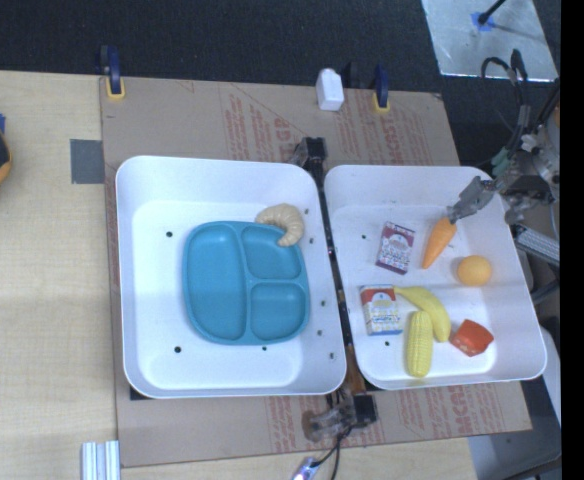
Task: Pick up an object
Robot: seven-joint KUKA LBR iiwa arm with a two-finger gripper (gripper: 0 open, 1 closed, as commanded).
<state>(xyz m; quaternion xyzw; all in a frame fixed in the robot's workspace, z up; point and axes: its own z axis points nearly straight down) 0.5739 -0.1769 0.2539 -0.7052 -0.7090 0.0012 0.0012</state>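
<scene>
Carrot (437, 243) lies in the right bin (352, 268), up toward one o'clock from the bin's middle, its thick end pointing to the upper right and its tip to the lower left. The gripper (469, 200) sits at that thick end, touching or just above it; whether it is closed on the carrot or released cannot be told from this view. The carrot looks like a light, stiff plastic toy with a smooth, tapering skin, so it is likely to slip toward the narrow end; the better hold is judged to be across the thicker half, near the top. At three o'clock from it rests an orange ball (474, 270), near but apart; at nine o'clock a small carton (396, 247) lies just beside it. Both leave little room for the fingers, so a grasp across the carrot's width risks nudging the carton
</scene>
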